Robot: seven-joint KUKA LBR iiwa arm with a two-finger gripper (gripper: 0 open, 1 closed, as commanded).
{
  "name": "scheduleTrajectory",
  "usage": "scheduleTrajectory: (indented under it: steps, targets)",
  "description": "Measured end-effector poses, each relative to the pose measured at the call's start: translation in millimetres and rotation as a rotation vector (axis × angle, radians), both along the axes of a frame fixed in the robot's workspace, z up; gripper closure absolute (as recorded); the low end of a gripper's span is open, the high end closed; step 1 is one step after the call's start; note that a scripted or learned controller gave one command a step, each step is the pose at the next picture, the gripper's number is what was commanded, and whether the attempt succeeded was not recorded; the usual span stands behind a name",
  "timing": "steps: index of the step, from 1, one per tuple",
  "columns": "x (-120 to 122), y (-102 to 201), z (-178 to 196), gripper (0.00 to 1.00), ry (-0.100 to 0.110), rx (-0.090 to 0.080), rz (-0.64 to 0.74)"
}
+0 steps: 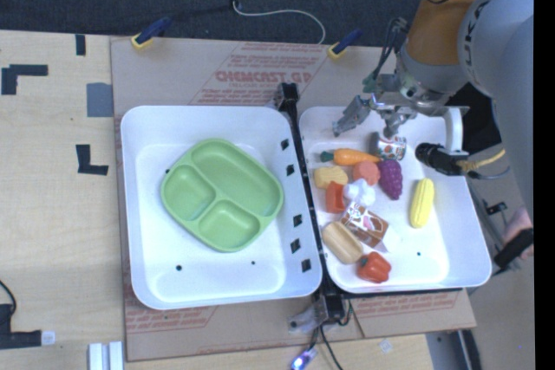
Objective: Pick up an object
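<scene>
Robotics lab bench, industrial arm point(486, 22), cardboard underlay point(251, 74), two white bins point(139, 186), trailing cable point(260, 11)

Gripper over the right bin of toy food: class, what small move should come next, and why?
Probably a short descent. The gripper hangs at the bin's far end, just above a small can beside the purple grapes, with nothing seen between its fingers.
</scene>
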State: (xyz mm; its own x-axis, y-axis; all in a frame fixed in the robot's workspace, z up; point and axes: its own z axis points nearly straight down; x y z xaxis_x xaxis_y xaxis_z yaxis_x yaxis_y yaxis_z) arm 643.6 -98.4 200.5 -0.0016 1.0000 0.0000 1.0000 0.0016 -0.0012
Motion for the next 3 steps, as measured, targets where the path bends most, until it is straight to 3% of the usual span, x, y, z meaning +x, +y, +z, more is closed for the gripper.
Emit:
scheduleTrajectory:
  steps: [1, 2, 3]
  targets:
    - [-20, 0, -123, 0.0, 0.004, -0.001, 0.0]
    - [-18, 0, -106, 1.0, 0.0, -0.001, 0.001]
    - [-17, 81, -10, 1.0, -0.009, 0.002, 0.008]
